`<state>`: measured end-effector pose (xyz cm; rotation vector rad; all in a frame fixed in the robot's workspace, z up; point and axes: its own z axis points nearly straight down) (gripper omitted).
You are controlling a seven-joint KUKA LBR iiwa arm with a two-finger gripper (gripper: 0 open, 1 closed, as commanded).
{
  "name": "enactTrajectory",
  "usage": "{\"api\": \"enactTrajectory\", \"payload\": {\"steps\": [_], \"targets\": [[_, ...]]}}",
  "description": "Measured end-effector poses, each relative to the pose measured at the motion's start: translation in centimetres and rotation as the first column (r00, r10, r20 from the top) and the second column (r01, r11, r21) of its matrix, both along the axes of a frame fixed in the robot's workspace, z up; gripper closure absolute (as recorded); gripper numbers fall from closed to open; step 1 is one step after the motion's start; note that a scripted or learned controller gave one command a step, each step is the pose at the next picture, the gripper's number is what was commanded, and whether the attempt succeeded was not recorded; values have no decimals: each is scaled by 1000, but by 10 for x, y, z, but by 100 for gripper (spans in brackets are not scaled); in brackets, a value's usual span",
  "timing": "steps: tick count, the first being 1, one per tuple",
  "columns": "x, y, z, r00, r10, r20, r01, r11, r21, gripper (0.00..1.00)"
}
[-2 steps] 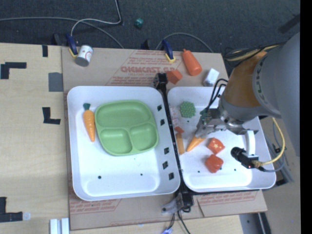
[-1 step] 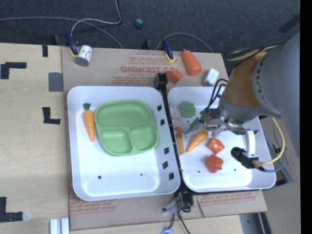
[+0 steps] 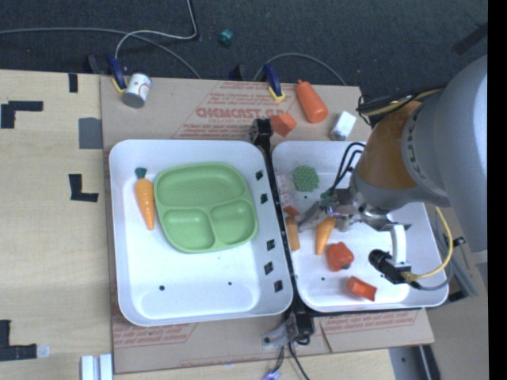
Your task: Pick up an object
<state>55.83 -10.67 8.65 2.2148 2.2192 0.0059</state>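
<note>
Red block (image 3: 360, 289) front; orange carrot (image 3: 325, 235) upright-ish, tip down, by tool (image 3: 337, 210).

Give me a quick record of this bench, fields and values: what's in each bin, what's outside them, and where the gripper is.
left bin: green tray, carrot beside it
right bin: green piece, orange cone, red piece, orange-red piece
outside bins: orange bottle, white cube, small can
gripper: low in right bin, by orange cone
grip state: cannot tell
</note>
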Motion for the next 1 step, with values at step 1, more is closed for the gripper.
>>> {"api": "enactTrajectory", "payload": {"steps": [1], "targets": [[0, 0, 9, 1000, 0, -2, 0, 1000, -1, 100]]}}
